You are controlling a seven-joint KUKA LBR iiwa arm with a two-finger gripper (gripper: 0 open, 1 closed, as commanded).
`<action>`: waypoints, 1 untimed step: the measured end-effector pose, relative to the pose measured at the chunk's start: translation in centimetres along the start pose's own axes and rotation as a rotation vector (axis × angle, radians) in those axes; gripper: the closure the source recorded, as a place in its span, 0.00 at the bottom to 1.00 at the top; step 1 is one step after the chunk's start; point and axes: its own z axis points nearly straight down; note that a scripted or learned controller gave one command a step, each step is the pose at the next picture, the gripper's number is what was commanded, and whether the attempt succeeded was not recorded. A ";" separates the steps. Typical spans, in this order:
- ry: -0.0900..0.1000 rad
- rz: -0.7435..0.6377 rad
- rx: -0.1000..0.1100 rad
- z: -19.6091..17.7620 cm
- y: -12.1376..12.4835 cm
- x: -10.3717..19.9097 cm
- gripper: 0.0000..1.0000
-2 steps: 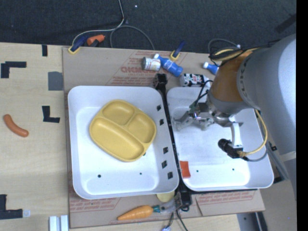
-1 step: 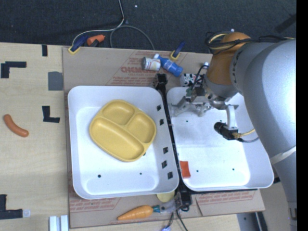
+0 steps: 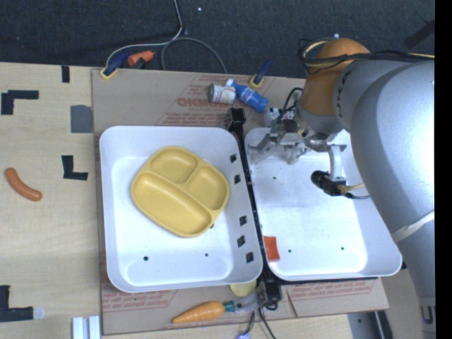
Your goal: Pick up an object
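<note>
A yellow plate (image 3: 181, 190) lies in the left bin (image 3: 116, 210). The gripper (image 3: 282, 145) hangs low over the back of the right bin (image 3: 353, 260), near the wall between the bins. I cannot tell how it stands. A carrot (image 3: 199, 312) lies in front of the bins.

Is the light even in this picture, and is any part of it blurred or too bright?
Camera view: light is soft and even, the yellow plate casting only a faint shadow in the left bin. The right bin looks bright but not washed out. The arm, near the lens, is slightly soft.
</note>
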 end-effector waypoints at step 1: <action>-0.004 0.001 0.000 0.1 -0.2 0.2 0.00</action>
